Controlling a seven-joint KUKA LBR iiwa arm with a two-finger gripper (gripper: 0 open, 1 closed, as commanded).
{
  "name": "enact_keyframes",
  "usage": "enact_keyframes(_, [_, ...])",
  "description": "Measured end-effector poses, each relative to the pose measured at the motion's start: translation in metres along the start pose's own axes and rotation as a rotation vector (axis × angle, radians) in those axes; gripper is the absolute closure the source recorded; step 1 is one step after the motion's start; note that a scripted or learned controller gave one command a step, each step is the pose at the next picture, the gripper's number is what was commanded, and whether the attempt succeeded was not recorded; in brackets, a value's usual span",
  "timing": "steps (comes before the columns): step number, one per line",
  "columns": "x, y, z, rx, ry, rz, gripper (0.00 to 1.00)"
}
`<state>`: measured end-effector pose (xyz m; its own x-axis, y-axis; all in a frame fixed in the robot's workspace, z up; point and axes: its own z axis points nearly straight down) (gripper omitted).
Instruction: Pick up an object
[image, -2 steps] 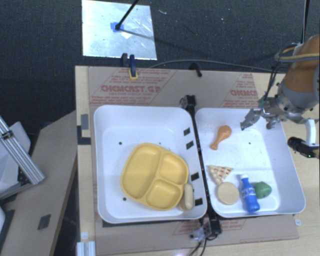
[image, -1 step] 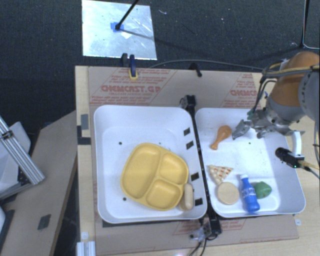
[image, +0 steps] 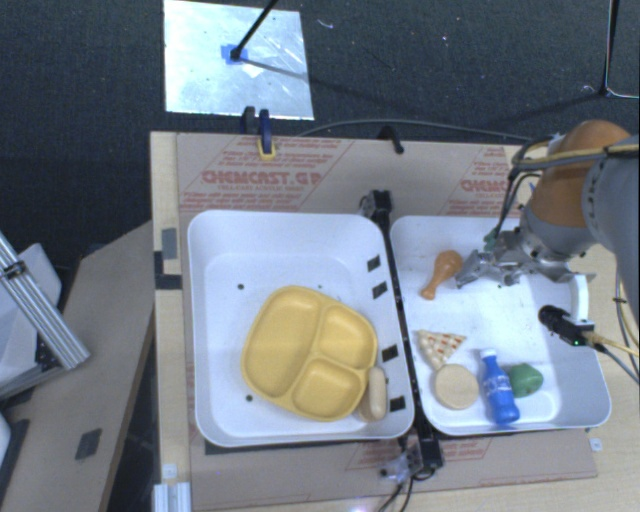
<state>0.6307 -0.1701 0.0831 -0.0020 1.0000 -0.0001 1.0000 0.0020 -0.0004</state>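
Right bin (image: 596, 400) holds five loose things. Closest to the tool (image: 478, 270): a tan drumstick-shaped toy (image: 440, 273), lying tilted in the bin's upper left part, its fat end up toward the tool and just beside the tool's left tip. Whether they touch is hard to say from this angle, probably a small gap. Nothing sits between the fingers; the tool hangs low over the bin's upper middle, arm reaching in from the right with the orange band (image: 565, 190) above the wrist. Fingers look spread somewhat, but the metal parts blur together, so open or closed: cannot tell.

Farther from the tool, toward the bin's near edge: a pizza-slice toy (image: 440, 345) by the left wall, a round tan disc (image: 456, 386) just below it, a blue bottle (image: 497, 386) with white cap touching or just beside the disc, and a green lump (image: 525, 379) beside the bottle on its right. All well apart from the tool.

Left bin (image: 215, 300): a yellow divided plate (image: 308, 350) with three compartments, and a beige oblong piece (image: 376, 392) against the plate's lower right rim.

Writing: the cardboard sheet (image: 300, 165) under the bins on the bench (image: 115, 300) reads "CHEMCAST" in red, with further letters too small to read; the print repeats at upper right, partly hidden by the arm. Bottle label unreadable.
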Motion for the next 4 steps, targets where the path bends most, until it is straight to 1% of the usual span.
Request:
enact_keyframes(1, [0.0, 0.002, -0.014, -0.007, -0.002, 0.0, 1.0])
enact_keyframes(2, [-0.007, 0.011, -0.075, -0.009, -0.002, -0.002, 1.0])
enact_keyframes(3, [-0.001, 0.005, -0.132, -0.008, -0.002, -0.003, 1.0])
enact_keyframes(4, [-0.008, 0.015, -0.187, -0.01, -0.003, -0.004, 1.0])
